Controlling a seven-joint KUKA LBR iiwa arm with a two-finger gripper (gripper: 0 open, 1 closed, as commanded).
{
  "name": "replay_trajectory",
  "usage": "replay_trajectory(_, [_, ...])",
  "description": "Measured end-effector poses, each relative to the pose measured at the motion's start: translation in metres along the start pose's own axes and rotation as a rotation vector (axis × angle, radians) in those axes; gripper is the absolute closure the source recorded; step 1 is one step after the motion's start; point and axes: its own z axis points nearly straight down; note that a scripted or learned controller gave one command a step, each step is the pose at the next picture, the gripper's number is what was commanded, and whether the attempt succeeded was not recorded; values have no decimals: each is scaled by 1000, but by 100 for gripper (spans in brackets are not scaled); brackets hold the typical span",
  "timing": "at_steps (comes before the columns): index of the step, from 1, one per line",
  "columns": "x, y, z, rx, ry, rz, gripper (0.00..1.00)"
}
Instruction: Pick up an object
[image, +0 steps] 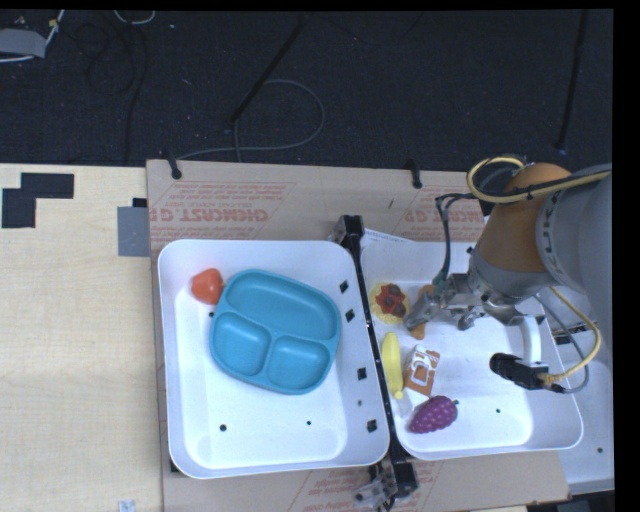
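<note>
Objects for picking sit in your right bin (560, 430): banana (391, 362), purple grapes (433, 413), an orange-white packet (423, 369), a red-yellow piece (389, 299). Left bin (190, 420) holds a blue tray (275, 331) and tomato (207, 286). Your gripper (432, 306) hangs near the red-yellow piece; opening can't be told. Cardboard print is reversed, unreadable.

Left bin (190, 420) is mostly taken up by the blue divided tray (275, 330), with an orange-red ball (207, 286) wedged at its far-left corner; only the near strip is open floor. Right bin (520, 425) is cramped on its left side: banana (391, 362), grapes (433, 413), a small carton (423, 368) and a toy (389, 299) cluster there. The arm (530, 240) hangs over the far right. Near-right floor is free.
</note>
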Motion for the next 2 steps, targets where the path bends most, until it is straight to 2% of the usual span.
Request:
replay_trajectory(1, [-1,0,-12,-1,0,3,100])
replay_trajectory(2, [-3,5,-75,-9,-2,-2,100])
